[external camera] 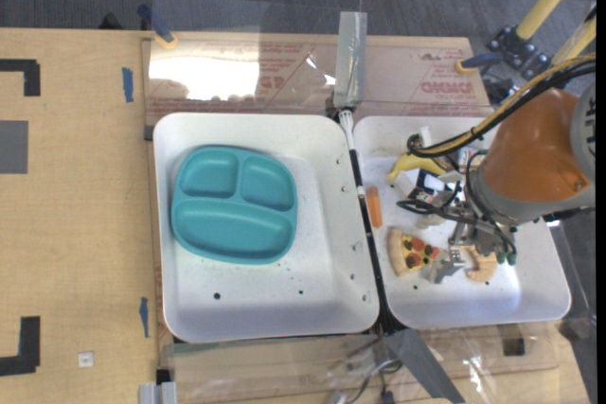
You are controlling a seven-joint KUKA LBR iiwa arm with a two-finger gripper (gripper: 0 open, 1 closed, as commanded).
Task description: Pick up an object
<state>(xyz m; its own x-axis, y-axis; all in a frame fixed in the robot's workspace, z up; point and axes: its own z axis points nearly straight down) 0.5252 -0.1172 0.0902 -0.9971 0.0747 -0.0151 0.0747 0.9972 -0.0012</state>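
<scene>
- Since it lies closest to the gripper (pixel 466 246), the toy pizza slice (pixel 409 253) is the nearest obj: flat on the floor of the R bin (pixel 540 303), lower-left part, crust edge toward the bin's left wall.
- Just R of the slice: a small grey piece (pixel 442 272), then a tan piece (pixel 482 269). Both are too small to ID.
- Gripper hangs low over those bits, just R of the slice. Wide or narrow, can't tell, as cables and its own body block the view.
- Arm (pixel 530 156) w/ orange band comes in from the R, over the bin's upper-right part.
- Orange stick-like obj (pixel 375 206) lies along the R bin's left wall, above the slice and apart from it.
- Yellow banana-shaped obj (pixel 405 167) sits nr the bin's top-left, partly under cables.
- L bin (pixel 180 298) holds a teal 3-compartment plate (pixel 232 203), up and left of centre, w/ a few dark specks on the floor below it.
- The 2 bins sit side by side, edges touching.
</scene>
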